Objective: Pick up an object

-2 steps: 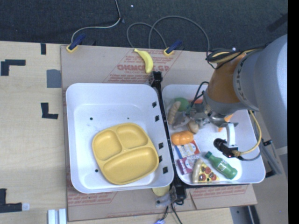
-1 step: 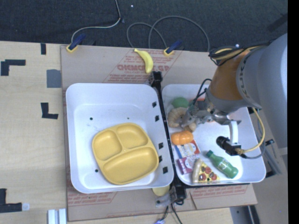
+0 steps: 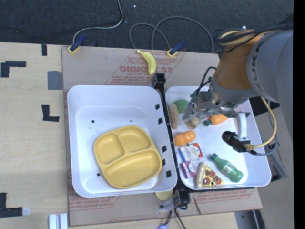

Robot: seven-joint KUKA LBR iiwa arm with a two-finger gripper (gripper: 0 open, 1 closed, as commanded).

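My gripper (image 3: pixel 196 112) hangs low over the back middle of the right bin (image 3: pixel 257 171). Just below its tip lies a small beige piece (image 3: pixel 192 123), touching or nearly touching it. An orange carrot (image 3: pixel 218 119) lies just to the right of the gripper and a green item (image 3: pixel 180 105) to its left. A tan bread stick (image 3: pixel 173 116) rests along the bin's left wall. An orange fruit (image 3: pixel 185 138) sits in front of the gripper. Nearer the front lie a red-and-white packet (image 3: pixel 190 153), a pizza slice (image 3: pixel 208 175) and a green bottle (image 3: pixel 228 168).
The left bin (image 3: pixel 81 128) holds a yellow divided plate (image 3: pixel 127 155). A yellow banana (image 3: pixel 148 61) lies on the cardboard behind the bins, near blue and yellow clamps and looping cables. The arm's grey body covers the right bin's back right corner.
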